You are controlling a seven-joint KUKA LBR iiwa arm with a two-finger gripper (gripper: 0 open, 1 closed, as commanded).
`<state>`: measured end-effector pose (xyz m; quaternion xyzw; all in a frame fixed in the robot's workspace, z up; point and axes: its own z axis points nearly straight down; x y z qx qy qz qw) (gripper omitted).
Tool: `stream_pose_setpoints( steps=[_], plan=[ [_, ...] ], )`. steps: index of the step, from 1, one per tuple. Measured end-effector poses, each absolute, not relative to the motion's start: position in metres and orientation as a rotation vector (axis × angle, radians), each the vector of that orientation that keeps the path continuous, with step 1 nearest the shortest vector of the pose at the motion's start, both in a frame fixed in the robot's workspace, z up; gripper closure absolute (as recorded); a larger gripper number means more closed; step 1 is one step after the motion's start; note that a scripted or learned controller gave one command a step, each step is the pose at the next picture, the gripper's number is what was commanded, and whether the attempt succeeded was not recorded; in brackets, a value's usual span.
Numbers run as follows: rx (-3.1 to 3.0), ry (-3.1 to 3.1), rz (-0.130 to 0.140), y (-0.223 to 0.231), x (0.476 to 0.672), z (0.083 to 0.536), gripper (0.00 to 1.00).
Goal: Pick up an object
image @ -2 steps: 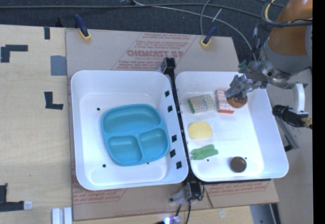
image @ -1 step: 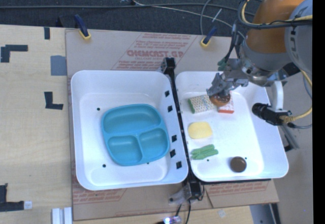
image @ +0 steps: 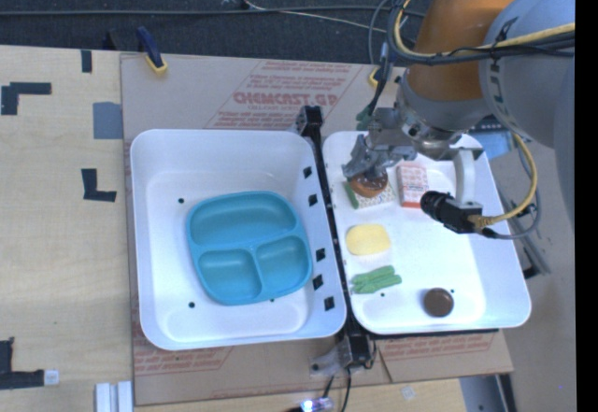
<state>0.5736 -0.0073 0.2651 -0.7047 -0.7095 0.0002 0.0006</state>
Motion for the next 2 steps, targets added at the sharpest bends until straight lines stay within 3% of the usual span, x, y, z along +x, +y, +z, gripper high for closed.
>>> stream_pose_setpoints(
  steps=[2],
  plan=[
    [-2.213,-2.227,0.001,0.092,0.556,0.249,1.0]
  ],
)
